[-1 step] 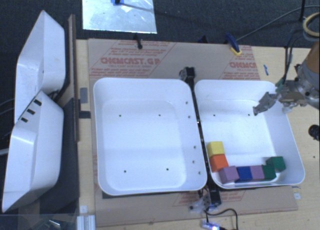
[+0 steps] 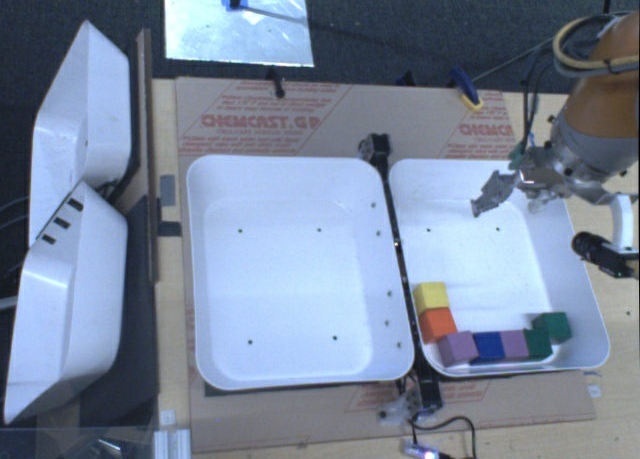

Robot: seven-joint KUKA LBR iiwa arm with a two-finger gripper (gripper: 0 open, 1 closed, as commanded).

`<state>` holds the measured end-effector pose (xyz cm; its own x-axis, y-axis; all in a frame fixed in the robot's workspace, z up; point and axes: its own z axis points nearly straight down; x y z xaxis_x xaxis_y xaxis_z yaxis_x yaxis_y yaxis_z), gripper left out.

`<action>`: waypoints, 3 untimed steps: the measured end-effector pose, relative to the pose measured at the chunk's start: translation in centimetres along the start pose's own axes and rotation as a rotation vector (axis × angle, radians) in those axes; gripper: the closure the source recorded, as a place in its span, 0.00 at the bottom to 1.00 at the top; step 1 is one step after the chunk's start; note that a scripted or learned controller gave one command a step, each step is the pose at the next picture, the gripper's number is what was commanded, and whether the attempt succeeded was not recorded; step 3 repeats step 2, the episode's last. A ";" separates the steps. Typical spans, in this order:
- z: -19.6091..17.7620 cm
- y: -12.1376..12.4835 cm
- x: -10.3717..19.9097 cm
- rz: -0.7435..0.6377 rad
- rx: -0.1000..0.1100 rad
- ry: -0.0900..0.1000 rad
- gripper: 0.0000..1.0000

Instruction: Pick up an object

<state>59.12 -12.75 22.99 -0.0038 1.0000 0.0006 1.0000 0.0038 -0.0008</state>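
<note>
Here right bin [image 2: 500,247] holds coloured blocks [image 2: 490,337] along near edge

2 shallow white bins sit side by side on the desk [image 2: 330,107]. The left bin [image 2: 295,272] shows bare white floor. The right bin [image 2: 500,257] holds blocks along its front edge: a yellow block [image 2: 431,296], an orange block [image 2: 436,323], a purple block [image 2: 457,347], a blue block [image 2: 489,346], a second purple block [image 2: 514,344] and 2 green blocks [image 2: 545,333] at the front right corner. The end effector [image 2: 510,190] hangs above the right bin's rear right area, well apart from the blocks.
</note>
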 end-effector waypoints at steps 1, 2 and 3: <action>0.3 6.5 2.7 0.000 -0.003 0.000 0.00; 4.5 6.4 9.0 -0.002 0.001 0.001 0.00; 4.5 6.4 9.0 -0.002 0.001 0.001 0.00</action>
